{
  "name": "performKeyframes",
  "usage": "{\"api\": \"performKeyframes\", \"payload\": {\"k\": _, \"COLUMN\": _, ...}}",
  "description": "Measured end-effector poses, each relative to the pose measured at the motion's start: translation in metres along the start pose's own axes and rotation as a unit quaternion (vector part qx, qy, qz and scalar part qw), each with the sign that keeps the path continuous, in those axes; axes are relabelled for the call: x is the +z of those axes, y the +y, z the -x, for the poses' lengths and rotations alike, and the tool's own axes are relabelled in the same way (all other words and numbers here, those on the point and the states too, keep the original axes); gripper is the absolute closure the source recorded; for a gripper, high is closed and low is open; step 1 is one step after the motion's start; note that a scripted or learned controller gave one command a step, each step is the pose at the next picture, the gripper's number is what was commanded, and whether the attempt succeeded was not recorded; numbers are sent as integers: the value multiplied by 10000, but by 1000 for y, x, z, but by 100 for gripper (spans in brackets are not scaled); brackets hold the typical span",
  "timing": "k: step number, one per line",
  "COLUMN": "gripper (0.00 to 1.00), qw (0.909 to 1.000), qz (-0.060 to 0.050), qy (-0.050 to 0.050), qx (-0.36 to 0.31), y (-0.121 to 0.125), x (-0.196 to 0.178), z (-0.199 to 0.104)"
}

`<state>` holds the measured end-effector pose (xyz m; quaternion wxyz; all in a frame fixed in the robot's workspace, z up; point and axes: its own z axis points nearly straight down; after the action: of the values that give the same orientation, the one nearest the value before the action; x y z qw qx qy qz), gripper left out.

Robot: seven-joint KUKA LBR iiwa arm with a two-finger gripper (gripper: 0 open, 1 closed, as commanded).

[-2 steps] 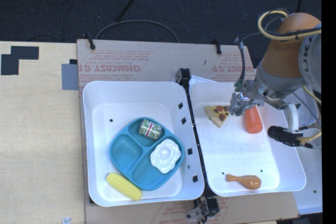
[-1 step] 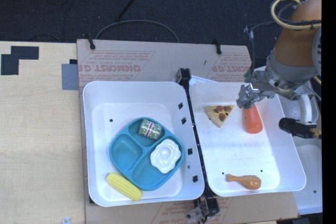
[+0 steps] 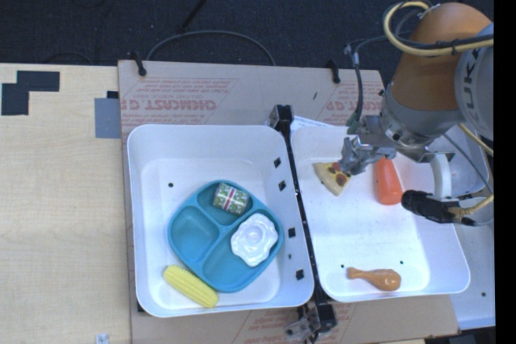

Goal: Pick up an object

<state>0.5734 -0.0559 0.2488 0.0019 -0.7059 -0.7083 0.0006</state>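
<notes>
The hand (image 3: 352, 163) is down in the right bin (image 3: 435, 274), right at the pizza slice (image 3: 331, 176), touching its right end; whether it is clenched or released, I cannot tell. Just right of the slice stands an orange carrot (image 3: 387, 181). Nearer the front rim lies a drumstick (image 3: 375, 278). Left of the slice, the other bin (image 3: 153, 149) holds a blue tray (image 3: 193, 234).

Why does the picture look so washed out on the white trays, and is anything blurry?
Camera view: bright overhead light bleaches the right bin and left bin, leaving only faint shadows; the fried egg nearly loses its outline; the dark floor behind swallows detail; the whole frame is mildly soft.
</notes>
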Motion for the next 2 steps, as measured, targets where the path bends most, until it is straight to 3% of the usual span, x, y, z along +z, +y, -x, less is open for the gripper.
{"api": "performKeyframes", "payload": {"k": 2, "gripper": 100, "qw": 10000, "qz": -8, "qy": 1, "qx": -10, "y": -37, "x": -5, "z": -98}}
